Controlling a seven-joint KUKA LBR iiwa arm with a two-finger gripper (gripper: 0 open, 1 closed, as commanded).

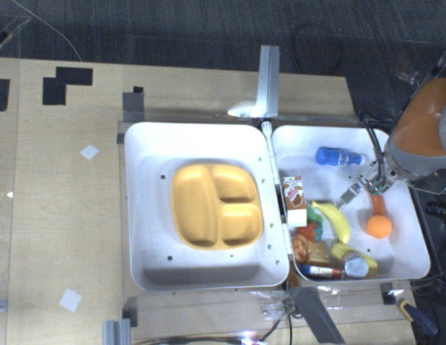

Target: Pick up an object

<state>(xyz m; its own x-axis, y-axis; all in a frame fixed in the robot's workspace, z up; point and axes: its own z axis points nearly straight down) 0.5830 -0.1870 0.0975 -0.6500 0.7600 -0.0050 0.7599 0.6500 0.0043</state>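
Note:
My gripper [355,192] hangs low over the middle of the right bin [417,264], reaching in from the right under the orange wrist band [424,121]. Nothing shows in its grasp. Just right of it lies a small orange carrot-like piece [378,203], with an orange ball [380,226] below that. A blue bottle [338,157] lies beyond the gripper toward the bin's back. A yellow banana [335,221] curves just left and nearer of the gripper tip.
The left bin [147,264] holds a yellow divided tray [214,205]. Along the right bin's left side sit a brown snack box [293,191], a white block [296,218], a red item [301,246], a yellow bottle with a grey cap [355,263] and a marker [325,270].

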